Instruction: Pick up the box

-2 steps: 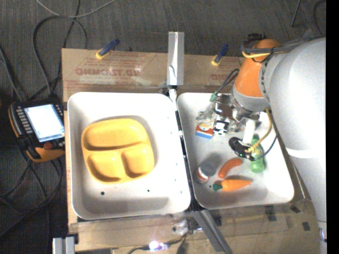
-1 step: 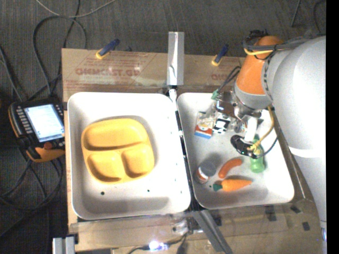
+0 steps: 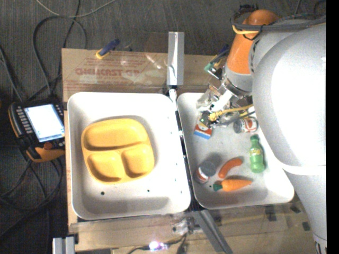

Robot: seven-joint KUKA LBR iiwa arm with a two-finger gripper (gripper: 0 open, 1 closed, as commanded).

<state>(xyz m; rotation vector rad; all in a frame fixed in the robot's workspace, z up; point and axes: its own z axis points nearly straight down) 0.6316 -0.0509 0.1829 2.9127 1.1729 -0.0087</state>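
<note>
Box hangs tilted under the tool, long axis near vertical.

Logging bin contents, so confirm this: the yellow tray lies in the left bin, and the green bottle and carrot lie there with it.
Wrong on one point. The camera view shows the yellow tray in the left bin, but the green bottle and carrot lie in the right bin.

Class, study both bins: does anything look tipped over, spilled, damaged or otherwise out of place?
Nothing is spilled or visibly broken. The yellow divided tray sits slightly askew in the left bin. In the right bin, the green bottle and a can lie on their sides, and the small box sits tilted under the gripper.
</note>
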